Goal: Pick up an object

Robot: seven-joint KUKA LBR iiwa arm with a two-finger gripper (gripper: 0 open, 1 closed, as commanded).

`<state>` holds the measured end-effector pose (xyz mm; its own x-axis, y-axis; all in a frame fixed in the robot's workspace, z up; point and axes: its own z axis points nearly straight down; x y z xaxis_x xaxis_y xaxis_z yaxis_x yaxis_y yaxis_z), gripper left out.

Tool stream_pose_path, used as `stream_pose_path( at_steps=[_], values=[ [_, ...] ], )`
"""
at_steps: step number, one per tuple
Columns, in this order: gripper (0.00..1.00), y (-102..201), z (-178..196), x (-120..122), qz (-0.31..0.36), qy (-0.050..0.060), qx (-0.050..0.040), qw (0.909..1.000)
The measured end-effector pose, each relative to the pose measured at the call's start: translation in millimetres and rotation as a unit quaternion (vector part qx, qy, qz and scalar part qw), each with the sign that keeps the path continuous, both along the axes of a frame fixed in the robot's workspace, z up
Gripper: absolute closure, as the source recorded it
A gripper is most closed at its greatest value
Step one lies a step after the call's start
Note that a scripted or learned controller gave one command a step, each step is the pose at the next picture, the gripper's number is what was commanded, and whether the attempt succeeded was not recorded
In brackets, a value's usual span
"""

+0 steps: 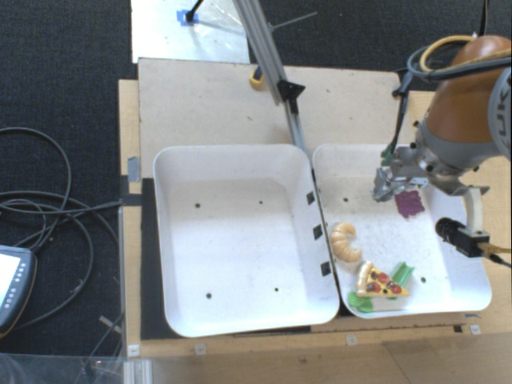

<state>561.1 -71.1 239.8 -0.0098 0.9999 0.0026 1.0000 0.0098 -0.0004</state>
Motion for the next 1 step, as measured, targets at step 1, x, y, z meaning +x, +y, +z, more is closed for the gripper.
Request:
stream_pose_path(
  at_steps=[1],
  values=[
    [1.00,60.2,-7.0,-11.7,0.001,0.000,0.0002,1.0000]
  ],
)
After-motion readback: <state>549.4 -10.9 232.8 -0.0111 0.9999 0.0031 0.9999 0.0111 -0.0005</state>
